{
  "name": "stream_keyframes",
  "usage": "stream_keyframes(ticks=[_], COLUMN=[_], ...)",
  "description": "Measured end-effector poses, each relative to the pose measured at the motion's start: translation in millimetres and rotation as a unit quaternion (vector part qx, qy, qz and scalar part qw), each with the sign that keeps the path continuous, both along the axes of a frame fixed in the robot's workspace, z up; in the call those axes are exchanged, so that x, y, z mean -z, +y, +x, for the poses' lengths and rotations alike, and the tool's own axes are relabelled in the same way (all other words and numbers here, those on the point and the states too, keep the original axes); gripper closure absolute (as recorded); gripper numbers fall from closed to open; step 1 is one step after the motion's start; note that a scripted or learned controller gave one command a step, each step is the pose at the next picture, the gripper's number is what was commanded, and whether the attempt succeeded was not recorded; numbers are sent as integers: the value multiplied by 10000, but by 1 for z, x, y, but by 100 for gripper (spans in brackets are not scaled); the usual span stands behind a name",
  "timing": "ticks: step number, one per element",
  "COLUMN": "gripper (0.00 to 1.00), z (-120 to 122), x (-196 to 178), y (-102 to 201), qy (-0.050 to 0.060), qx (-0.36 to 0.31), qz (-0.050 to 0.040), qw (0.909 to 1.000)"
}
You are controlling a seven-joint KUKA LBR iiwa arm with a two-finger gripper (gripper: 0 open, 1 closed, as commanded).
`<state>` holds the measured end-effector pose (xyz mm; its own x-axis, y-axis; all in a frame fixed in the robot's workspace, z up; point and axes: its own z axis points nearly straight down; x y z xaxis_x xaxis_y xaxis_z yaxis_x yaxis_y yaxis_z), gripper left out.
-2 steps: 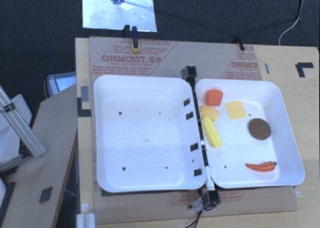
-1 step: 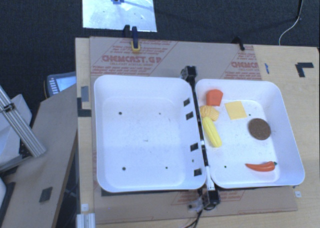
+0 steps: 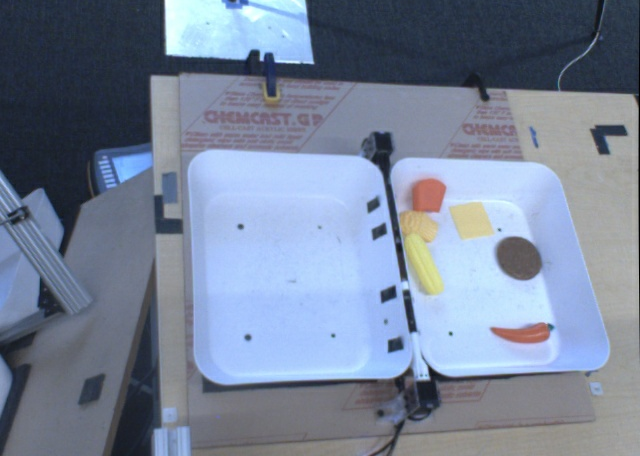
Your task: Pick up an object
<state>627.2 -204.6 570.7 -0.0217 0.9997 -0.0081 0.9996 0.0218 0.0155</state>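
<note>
The corn (image 3: 423,264) lies at nine o'clock in the right bin (image 3: 575,234), close by its wall; I judge it light, stiff, slick plastic, best pinched across its narrow middle.

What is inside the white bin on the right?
The right bin holds an orange block, a yellow square slice, a brown disc, a corn cob, a yellow lump and a red-orange pepper. Nothing looks covered.
</note>
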Motion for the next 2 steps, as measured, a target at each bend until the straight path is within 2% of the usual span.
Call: stream_keyframes(ticks=[2], gripper=[100], z=[1], x=[-23], y=[1], qy=[-36], qx=[-50], qz=[-19], qw=[10000])
